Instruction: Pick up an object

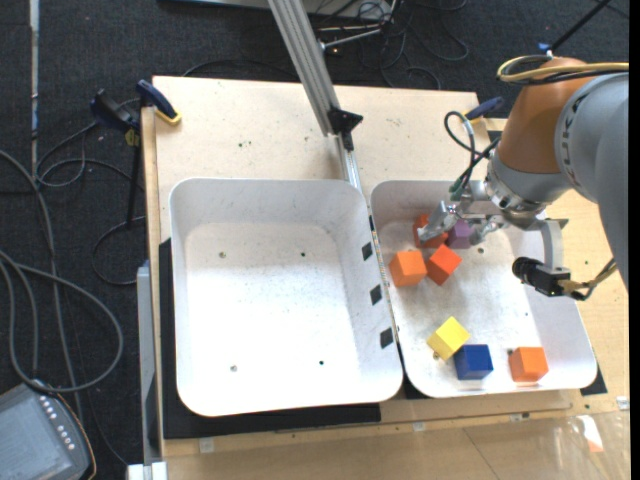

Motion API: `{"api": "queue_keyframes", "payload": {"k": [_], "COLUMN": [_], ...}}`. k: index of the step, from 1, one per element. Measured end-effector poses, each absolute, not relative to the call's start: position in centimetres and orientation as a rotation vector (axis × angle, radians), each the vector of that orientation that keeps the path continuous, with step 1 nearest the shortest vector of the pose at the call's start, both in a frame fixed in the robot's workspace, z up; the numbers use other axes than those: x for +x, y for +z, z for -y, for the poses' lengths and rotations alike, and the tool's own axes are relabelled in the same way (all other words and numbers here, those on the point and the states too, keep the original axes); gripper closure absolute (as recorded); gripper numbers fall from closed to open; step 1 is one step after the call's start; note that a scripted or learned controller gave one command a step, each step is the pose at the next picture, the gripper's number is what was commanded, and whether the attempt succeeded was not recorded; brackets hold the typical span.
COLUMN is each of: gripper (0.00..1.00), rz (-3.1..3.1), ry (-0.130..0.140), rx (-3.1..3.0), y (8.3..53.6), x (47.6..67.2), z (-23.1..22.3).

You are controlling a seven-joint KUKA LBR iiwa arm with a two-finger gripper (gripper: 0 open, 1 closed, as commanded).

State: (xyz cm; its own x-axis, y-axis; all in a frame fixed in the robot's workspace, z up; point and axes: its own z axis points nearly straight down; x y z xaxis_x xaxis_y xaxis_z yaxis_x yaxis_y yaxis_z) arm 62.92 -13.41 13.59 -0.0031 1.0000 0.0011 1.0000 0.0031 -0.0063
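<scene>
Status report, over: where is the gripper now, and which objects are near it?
Gripper low in right bin, at far end. Purple block at its tip; grasp unclear. Two orange blocks just beside. Yellow block, blue block farther off.

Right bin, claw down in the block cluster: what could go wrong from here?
1. The claw sits among a purple block and two orange blocks packed close together; it may nudge the neighbours or trap the wrong one.
2. The cluster lies near the right bin's far left corner, so the fingers could scrape the wall.
3. Whether anything is gripped cannot be told here; a lift may come up with nothing.
</scene>
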Motion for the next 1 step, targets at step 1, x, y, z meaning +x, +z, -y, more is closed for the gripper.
{"api": "queue_keyframes", "payload": {"k": [1], "gripper": [0.0], "rz": [2.235], "ry": [-0.016], "rx": [-2.234], "y": [12.27], "x": [63.5], "z": [13.59]}}
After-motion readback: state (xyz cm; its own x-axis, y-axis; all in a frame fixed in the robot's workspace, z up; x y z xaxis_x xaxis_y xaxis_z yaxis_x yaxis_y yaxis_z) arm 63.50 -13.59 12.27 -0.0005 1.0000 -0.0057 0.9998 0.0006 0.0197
